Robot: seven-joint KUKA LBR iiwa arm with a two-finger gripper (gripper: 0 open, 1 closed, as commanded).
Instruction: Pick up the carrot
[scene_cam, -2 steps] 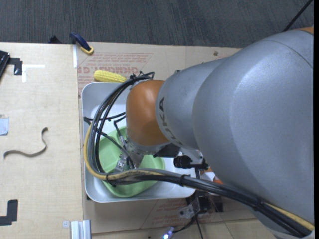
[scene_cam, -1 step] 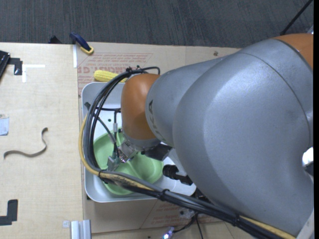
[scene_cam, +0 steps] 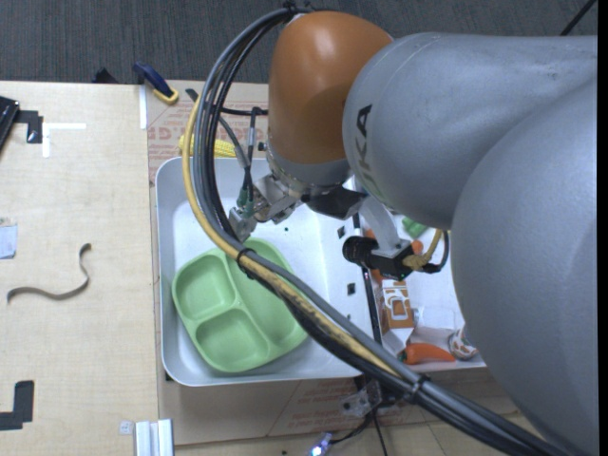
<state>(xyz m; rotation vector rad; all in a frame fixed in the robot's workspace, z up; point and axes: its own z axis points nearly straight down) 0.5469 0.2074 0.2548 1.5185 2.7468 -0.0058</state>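
Now | carrot (scene_cam: 429,353): orange, tapered | tray (scene_cam: 231,313): green, smooth, two-compartment

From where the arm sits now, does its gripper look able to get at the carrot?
Probably yes: the carrot lies uncovered at the white bin's near edge, beside a small packet. The arm's own bulk hides much around it.

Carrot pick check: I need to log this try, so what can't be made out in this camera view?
- Claw: small and tangled in cables; its state cannot be told.
- Carrot: partly hidden by the arm by the bin's near edge.
- Green tray: its right edge is crossed by the cables.
- Right part of the bin: hidden by the arm.
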